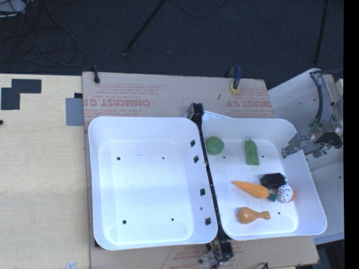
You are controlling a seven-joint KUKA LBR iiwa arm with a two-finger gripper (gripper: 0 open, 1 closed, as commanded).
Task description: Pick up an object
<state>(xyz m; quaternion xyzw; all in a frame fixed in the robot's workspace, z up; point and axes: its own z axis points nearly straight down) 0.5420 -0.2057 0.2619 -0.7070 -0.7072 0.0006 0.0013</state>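
The right bin (303,220) holds several small objects. A green ball (214,145) lies near its back left corner, and a green bottle shape (251,152) rests to the right of it. An orange carrot (252,189) sits mid-bin. Beside its tip are a black block (272,179) and a white speckled ball (284,194). A tan drumstick-shaped toy (251,215) lies near the front wall. My gripper (297,144) hovers at the bin's right rim, apart from all the objects, with nothing seen in it.
The left bin (101,150) stands beside the right one, with a black divider strip (205,175) between them. Both rest on a cardboard sheet (146,97) on the wooden bench. A blue-and-yellow clamp (235,82) grips the cardboard's back edge.
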